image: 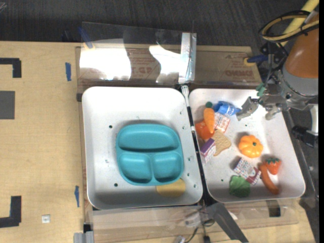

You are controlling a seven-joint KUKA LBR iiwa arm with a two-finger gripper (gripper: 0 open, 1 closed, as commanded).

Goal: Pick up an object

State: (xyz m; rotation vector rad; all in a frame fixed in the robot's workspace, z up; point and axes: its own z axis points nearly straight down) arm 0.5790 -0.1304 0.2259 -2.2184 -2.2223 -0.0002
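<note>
We saw the gripper [258, 109] hovering over the right bin [296, 158], its fingers spread wide with nothing between them. The nearest object, a blue toy [226, 108], lay just to the left of the fingers, long axis roughly left-right. The small pumpkin [250, 146] sat below them, near but apart.

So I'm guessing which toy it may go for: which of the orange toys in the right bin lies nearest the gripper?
The carrot by the bin's left wall, beside the blue toy; the gripper is up near the far wall, and the pumpkin sits farther down.
</note>
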